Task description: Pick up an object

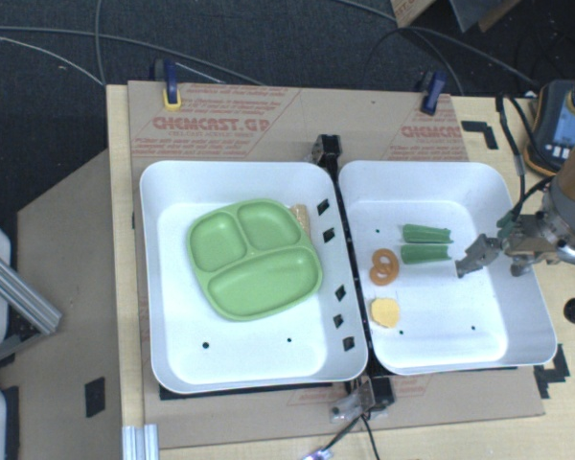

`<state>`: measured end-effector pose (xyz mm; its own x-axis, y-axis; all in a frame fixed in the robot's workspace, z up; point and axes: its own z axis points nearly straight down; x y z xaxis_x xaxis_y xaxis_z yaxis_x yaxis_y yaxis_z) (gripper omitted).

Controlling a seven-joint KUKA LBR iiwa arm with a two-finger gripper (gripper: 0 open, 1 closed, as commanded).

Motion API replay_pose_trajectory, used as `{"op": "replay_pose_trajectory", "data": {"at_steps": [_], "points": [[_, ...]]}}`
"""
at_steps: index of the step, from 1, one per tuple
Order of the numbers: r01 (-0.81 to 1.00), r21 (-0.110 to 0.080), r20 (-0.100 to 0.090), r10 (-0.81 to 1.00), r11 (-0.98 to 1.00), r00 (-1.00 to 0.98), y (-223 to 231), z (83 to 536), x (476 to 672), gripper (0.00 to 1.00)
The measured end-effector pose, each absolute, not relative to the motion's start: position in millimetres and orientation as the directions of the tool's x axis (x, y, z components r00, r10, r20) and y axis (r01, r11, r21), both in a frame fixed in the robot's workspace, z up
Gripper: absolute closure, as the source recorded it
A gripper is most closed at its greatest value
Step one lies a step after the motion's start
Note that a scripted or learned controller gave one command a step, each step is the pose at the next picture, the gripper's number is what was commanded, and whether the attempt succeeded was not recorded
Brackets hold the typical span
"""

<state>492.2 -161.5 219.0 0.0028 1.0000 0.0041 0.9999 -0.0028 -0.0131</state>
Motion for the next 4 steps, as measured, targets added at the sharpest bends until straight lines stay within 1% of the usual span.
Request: {"op": "replay_pose_trajectory", "data": {"at_steps": [1,2,3,4], "points": [[1.0,-0.001,0.001,1.0,0.0,0.0,-161.3,224.4,494.8,0.0],[1.0,-0.006,0.003,1.0,-0.001,0.001,-163.1,181.8,493.0,0.0],[1.0,-0.007,0.004,1.0,0.0,0.0,-156.3,125.5,500.1,0.0],[1.0,-0.005,0.003,1.0,-0.001,0.001,-155.4,82.4,499.3,0.0]]}}
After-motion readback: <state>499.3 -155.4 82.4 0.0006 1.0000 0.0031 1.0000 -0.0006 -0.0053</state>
